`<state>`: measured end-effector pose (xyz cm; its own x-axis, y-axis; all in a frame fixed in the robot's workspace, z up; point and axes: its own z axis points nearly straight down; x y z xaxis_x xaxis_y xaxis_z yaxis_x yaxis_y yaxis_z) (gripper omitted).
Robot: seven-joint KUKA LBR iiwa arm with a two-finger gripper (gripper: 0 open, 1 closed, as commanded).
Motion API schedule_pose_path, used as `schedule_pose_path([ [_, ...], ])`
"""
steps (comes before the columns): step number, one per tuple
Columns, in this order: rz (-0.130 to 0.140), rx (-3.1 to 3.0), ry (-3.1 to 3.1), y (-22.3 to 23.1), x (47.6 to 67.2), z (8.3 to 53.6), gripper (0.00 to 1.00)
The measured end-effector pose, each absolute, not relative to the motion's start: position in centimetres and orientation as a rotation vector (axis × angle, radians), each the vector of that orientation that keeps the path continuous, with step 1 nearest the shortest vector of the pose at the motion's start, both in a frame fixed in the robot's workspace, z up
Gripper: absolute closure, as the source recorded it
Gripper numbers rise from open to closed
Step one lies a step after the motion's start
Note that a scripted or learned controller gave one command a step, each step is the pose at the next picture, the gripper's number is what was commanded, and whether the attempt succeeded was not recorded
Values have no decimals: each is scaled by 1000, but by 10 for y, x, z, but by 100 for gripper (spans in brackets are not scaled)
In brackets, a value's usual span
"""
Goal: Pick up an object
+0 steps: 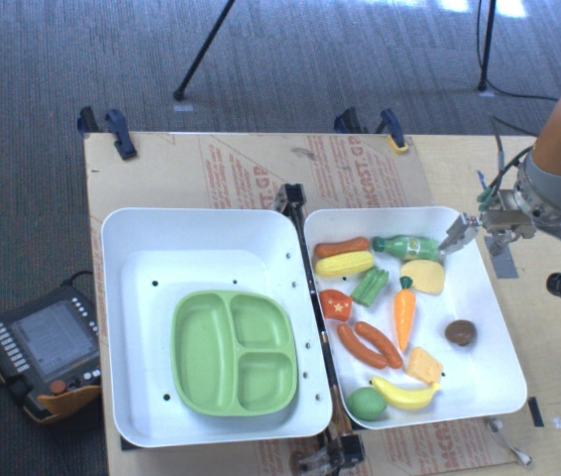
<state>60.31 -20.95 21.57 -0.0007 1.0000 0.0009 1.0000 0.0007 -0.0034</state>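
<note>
Toy food is lying crowded in the right bin (504,365), the green bottle (406,247) nearest my gripper (467,228), which is hovering over the bin's far right corner holding nothing; I cannot tell how wide it is standing. I am judging the risk: the bottle is touching the pale apple slice (424,277), so a descent could nudge both and close on neither.
</note>
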Motion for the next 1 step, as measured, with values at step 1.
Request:
schedule_pose_path([
  [1, 4, -2153, -2278, -167, 585, 85, 0],
])
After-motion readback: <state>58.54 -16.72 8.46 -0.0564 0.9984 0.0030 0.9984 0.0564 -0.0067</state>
